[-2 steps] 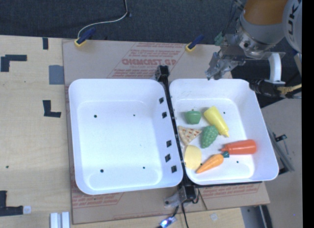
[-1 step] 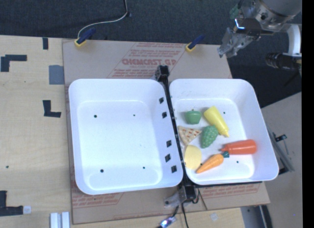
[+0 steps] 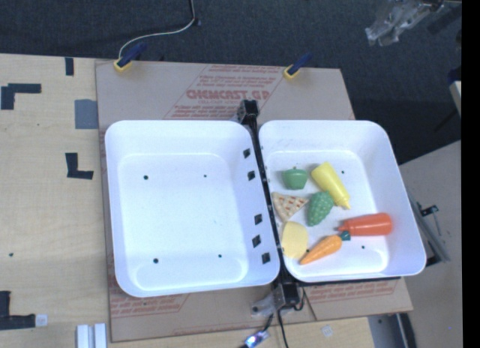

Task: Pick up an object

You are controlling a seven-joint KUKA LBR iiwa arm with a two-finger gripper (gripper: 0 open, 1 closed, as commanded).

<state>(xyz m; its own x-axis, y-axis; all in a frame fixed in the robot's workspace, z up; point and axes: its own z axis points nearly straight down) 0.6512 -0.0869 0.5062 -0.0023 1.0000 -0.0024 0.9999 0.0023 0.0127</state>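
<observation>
The grey two-finger gripper [image 3: 394, 24] hangs at the view's top right, over dark floor and well apart from both bins; it is blurred, so I cannot tell its state. The toy food lies in the right-hand shallow white bin [image 3: 379, 140]. The long red plastic pepper [image 3: 367, 224] lies nearly apart from the rest, touching only the orange carrot's [image 3: 322, 249] green top. It looks light, stiff and smooth, likely slippery; gripping across its middle seems best.
</observation>
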